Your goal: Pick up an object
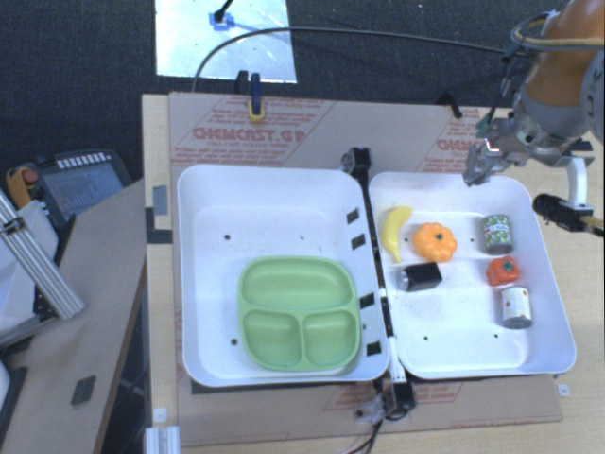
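- Left bin (203, 253): it holds a green divided plate (300, 312) with three compartments, lying flat toward the near right part of the bin floor.
- Bin junction: black clips (358, 164) join the two bins along their shared edge.
- Right bin (553, 348): it holds six objects, all resting on the floor of the bin.
- Banana (394, 231): it lies at the left side of the right bin, near the shared edge, lengthwise front to back.
- Black block (421, 276): it lies just beside the near end of the banana and below the pumpkin.
- Small orange pumpkin (435, 241): it sits just right of the banana, touching or nearly touching it; I cannot tell which.
- Green-labelled can (496, 233): it stands upright at the right side of the bin.
- Tomato (503, 270): it sits just in front of the can.
- White cylinder (515, 306): it lies just in front of the tomato, nearest the camera.
- My pincer (476, 170): it hangs above the far rim of the right bin, well apart from every object. I cannot tell how far it is spread, and I see no object in it.
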Motion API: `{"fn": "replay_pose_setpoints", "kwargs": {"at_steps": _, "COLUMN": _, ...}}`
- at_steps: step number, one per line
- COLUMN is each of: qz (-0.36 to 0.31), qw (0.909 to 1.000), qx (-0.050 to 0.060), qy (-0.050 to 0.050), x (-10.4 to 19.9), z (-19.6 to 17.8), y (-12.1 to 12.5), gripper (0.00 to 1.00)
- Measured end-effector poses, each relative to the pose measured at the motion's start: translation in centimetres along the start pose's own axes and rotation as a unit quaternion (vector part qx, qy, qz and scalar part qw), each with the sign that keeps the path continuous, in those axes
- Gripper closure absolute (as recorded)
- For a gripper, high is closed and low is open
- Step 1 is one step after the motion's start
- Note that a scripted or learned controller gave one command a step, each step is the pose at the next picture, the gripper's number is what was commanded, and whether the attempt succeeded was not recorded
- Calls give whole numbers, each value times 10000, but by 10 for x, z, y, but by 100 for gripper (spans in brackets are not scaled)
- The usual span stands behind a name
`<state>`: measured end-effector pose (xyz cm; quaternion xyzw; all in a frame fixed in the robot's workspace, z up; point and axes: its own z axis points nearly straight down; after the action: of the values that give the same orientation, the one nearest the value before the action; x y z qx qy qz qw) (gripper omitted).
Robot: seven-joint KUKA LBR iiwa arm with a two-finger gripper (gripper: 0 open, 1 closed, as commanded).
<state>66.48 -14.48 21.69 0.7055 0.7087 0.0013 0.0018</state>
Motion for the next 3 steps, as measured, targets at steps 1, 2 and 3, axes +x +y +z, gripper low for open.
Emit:
{"fn": "replay_pose_setpoints", "kwargs": {"at_steps": 1, "qz": -18, "qw": 10000, "qx": 17, "qy": 7, "x": 43, "z": 0, "y": -18, "gripper": 100}}
{"fn": "replay_pose_setpoints", "kwargs": {"at_steps": 2, "qz": -21, "qw": 10000, "qx": 24, "qy": 14, "x": 91, "z": 8, "y": -29, "gripper": 100}}
{"fn": "replay_pose_setpoints", "kwargs": {"at_steps": 3, "qz": -23, "qw": 10000, "qx": 29, "qy": 15, "x": 142, "z": 15, "y": -44, "gripper": 100}}
